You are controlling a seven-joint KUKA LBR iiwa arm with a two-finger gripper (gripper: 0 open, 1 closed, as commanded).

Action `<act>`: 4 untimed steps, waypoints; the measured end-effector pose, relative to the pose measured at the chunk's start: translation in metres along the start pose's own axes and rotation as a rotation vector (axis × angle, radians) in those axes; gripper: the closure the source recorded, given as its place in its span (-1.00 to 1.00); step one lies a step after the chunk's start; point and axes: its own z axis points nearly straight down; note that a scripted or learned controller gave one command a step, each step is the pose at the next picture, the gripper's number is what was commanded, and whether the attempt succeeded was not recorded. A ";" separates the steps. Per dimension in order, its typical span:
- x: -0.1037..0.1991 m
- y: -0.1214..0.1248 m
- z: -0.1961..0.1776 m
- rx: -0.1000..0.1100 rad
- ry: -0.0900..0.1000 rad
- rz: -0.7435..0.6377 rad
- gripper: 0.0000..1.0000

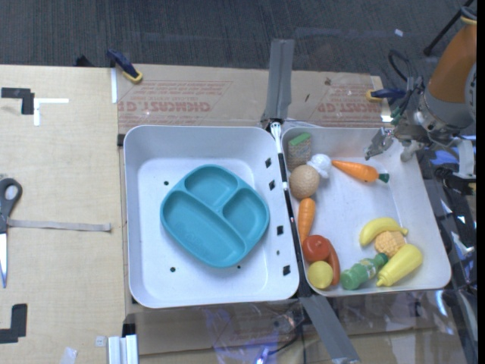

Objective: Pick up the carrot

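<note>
I see two carrots in the right bin [436, 237]. One carrot [355, 171] lies on its side near the bin's far end, its green stub pointing right, with open white floor around most of it. The second carrot [305, 216] lies along the left wall, wedged between a tan ball [304, 180] above and a red pepper [318, 247] below, so I judge it the harder pick: there is little room for fingers on either side.

My hand [381, 142] hovers at the bin's far right corner, just up and right of the first carrot and not touching it. Its tips look close together and nothing sits between them, so I read it as narrow and empty, though the parts are small and I hold that loosely.

The white mushroom [320, 163] lies just beside that carrot's thick end, which I think argues for closing across the middle of the body. The banana [381, 229], corn [390, 243] and green bottle [360, 273] crowd the near end, well apart from it. The left bin [136, 218] carries a blue divided plate [214, 214].
</note>
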 end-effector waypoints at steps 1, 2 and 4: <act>0.012 -0.013 0.039 0.002 0.003 -0.058 -1.00; 0.020 -0.007 0.043 0.028 0.003 0.253 -1.00; 0.019 -0.008 0.035 0.029 -0.002 0.252 -1.00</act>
